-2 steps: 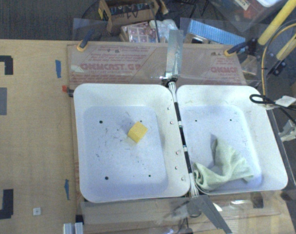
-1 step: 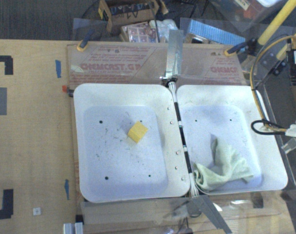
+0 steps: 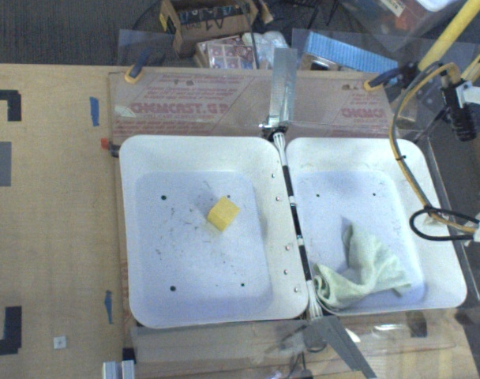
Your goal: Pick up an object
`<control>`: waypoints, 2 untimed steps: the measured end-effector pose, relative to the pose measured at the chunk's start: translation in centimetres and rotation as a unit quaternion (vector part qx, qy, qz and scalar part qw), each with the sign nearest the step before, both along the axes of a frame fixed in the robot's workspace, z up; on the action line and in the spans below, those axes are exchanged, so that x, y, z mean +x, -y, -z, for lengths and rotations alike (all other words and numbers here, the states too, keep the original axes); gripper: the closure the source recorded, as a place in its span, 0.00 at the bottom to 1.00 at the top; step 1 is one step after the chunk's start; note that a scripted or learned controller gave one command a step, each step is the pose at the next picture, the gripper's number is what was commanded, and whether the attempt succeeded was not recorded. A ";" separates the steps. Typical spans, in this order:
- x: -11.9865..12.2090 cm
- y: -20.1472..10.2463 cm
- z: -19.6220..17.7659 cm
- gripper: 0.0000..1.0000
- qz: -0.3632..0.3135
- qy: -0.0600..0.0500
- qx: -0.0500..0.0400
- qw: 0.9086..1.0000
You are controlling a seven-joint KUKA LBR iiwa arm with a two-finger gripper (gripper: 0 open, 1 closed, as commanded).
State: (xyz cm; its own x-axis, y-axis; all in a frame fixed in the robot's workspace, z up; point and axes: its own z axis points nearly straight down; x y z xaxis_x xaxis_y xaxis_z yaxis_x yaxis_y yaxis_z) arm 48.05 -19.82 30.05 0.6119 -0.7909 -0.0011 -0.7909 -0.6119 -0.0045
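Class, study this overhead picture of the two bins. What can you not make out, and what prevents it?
- Underside of the pale green cloth in the right bin: its own folds hide it.
- The yellow block in the left bin: too small to tell its material.
- Clutter beyond the bench, top edge: cropped and blurred.

Smooth white plastic bins (image 3: 145,152), matt yellow block (image 3: 223,214), crumpled pale-green cloth (image 3: 365,268), bare wooden bench (image 3: 50,212).
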 end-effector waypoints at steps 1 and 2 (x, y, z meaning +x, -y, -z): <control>0.9 -0.1 0.5 1.00 -0.201 0.001 -0.001 0.980; 1.2 1.8 3.2 1.00 -0.350 0.001 -0.001 0.937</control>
